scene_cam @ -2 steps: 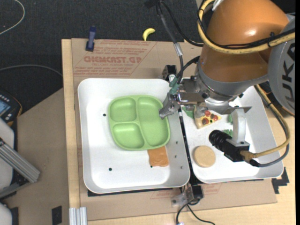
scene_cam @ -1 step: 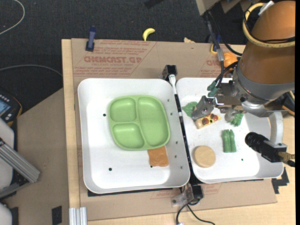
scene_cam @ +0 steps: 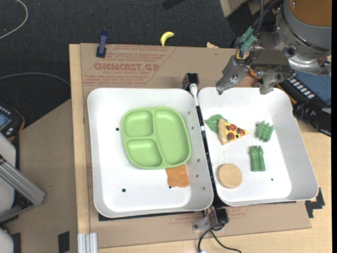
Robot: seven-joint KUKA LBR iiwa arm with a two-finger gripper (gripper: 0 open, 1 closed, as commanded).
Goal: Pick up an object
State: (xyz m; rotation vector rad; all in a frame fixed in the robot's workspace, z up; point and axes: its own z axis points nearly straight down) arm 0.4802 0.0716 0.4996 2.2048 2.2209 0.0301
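You're looking at a pick that hasn't started. Landmark is the divider (scene_cam: pixel 201 136) between the two bins.

Left of the divider: left bin (scene_cam: pixel 105 141) is carrying a green sectioned plate (scene_cam: pixel 156 137), sitting flat in the middle. An orange piece (scene_cam: pixel 178 176) is lying just below the plate's lower right corner, touching or nearly touching it, near the divider.

Right of the divider: right bin (scene_cam: pixel 295 162) is holding the candidates. A green leaf piece (scene_cam: pixel 212 123) is sitting just right of the divider, touching a pizza slice (scene_cam: pixel 230 132). Below them, a round tan cookie (scene_cam: pixel 230 175). Further right, two green vegetable pieces (scene_cam: pixel 258 157), one above the other, slightly apart.

The hand (scene_cam: pixel 246 82) is hovering over the far rim of the right bin, above the pizza slice in the view, fingers spread wide, nothing between them.

Progress, as I'm judging it: nothing is done. No object is lifted; all are lying in the bins. You're still needing target choice, descent, close, lift. The pizza slice and leaf are lying nearest the hand, but they're touching, so a grasp there is risking catching both or neither.
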